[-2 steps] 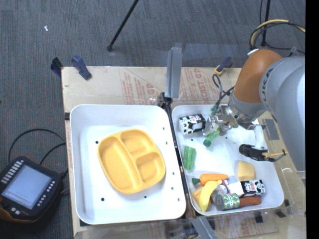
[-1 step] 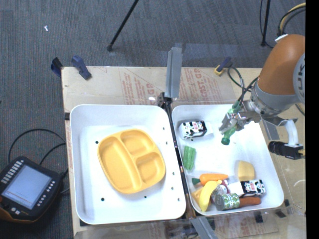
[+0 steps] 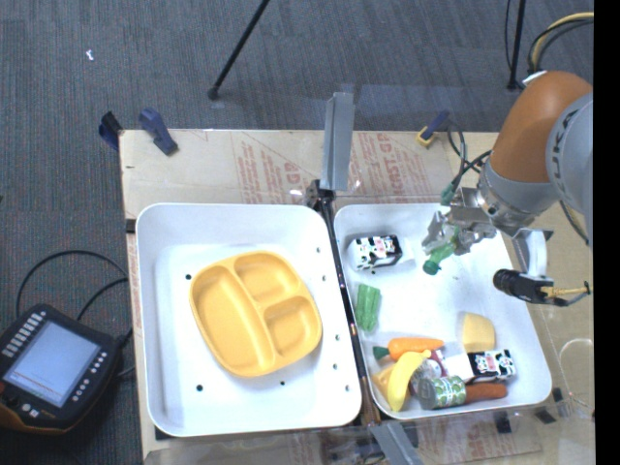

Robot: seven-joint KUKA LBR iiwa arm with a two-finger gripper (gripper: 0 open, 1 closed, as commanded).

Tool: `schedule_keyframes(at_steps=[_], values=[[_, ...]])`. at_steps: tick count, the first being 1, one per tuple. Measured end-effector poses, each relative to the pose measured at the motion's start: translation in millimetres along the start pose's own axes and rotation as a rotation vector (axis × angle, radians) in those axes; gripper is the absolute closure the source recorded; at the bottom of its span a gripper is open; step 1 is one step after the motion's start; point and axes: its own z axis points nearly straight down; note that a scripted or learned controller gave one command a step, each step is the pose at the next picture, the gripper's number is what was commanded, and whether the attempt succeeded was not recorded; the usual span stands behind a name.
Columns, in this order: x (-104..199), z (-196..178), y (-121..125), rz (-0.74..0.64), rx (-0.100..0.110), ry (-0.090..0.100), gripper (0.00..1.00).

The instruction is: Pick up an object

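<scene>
Nearest the camera, the right bin (image 3: 528, 332) holds a crowded front corner: a yellow banana (image 3: 399, 378), an orange carrot (image 3: 417, 345), a cheese wedge (image 3: 477, 332), a cow-patterned carton (image 3: 492, 364) and a green-labelled can (image 3: 441, 391), with a green vegetable (image 3: 368, 306) and a second cow-patterned carton (image 3: 376, 251) farther back. Beside it, the left bin (image 3: 155, 260) carries a yellow divided plate (image 3: 255, 311). Over the right bin's far side the gripper (image 3: 448, 245) is clamped on a small green object (image 3: 438, 257), raised and tilted, its long axis slanting down-left.
</scene>
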Motion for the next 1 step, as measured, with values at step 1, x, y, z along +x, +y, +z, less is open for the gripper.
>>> schedule_keyframes(at_steps=[1], values=[[17.6, -28.9, -55.3, 0.034, 0.002, 0.001, 1.00]])
